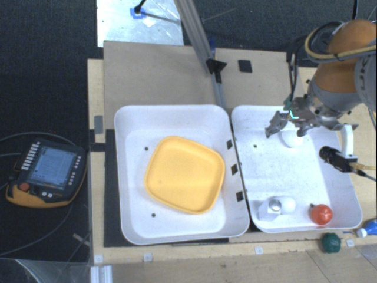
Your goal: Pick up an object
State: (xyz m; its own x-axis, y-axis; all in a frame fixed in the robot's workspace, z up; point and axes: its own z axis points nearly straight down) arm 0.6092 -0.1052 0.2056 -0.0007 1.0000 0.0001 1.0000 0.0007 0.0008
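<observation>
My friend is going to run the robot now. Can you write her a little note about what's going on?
Gripper: fingers spread open, low over the far end of the right bin, just above a white object. Nothing between its fingers.
Right bin also has a red ball and a white-and-silver object near the front edge.
Left bin has a yellow plate.
Done: nothing picked up yet.
Left: close on an object and lift it.

Robotics lab, bare bench with 2 white bins, teach pendant on dark carpet
</observation>
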